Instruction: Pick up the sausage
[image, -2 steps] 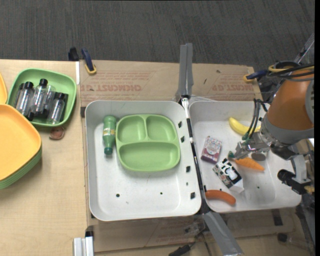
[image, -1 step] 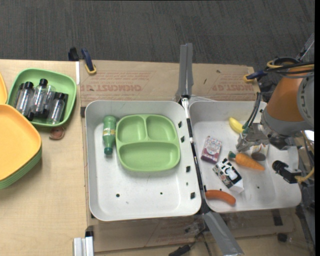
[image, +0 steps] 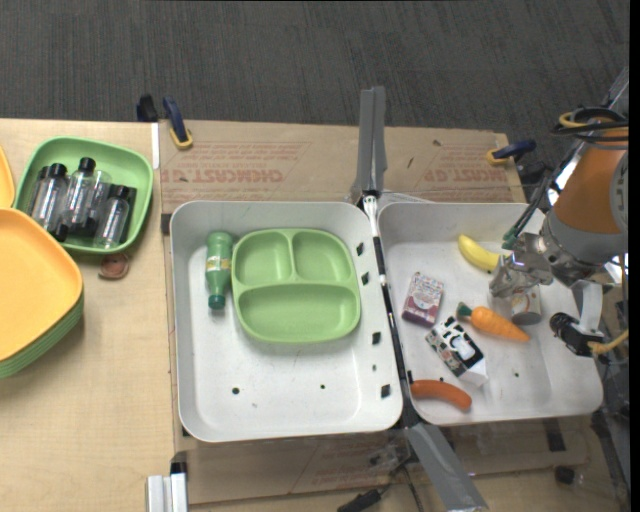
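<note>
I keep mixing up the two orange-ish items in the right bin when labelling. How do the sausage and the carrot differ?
The sausage is red-orange all over with two rounded ends; the carrot is brighter orange, tapers to a point and has a green top. The sausage lies near the right bin's front edge, by its left corner; the carrot lies mid-bin, just below the gripper. Both are elongated, lie flat and tilt the same way.
</note>
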